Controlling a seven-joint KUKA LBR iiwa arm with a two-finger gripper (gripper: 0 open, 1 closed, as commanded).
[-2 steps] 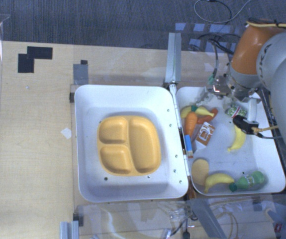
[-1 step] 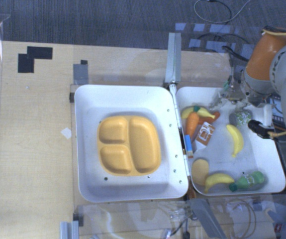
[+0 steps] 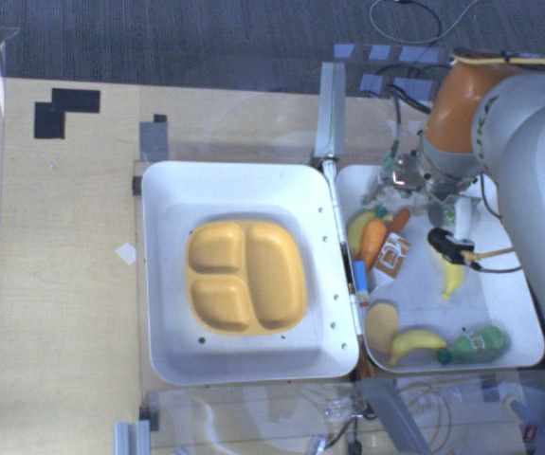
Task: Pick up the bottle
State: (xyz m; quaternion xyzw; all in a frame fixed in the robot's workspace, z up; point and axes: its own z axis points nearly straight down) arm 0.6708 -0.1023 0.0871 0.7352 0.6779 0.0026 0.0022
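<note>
Bottle (image 3: 475, 344), green, seen lying on side in right bin (image 3: 518, 354), near right corner, neck touching banana (image 3: 414, 342). Gripper (image 3: 430, 190) seen at far end of same bin, well apart from bottle; finger state cannot be told. Carrot (image 3: 373, 241) and small carton (image 3: 393, 254) noted near far left part of bin. Yellow 3-part plate (image 3: 246, 275) seen in left bin (image 3: 163, 254).

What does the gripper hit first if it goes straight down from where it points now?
Likely bare floor of the right bin near its top edge; the gripper hangs there. The carrot lies just beside that line. The green bottle sits far off. Depth is unclear.
</note>
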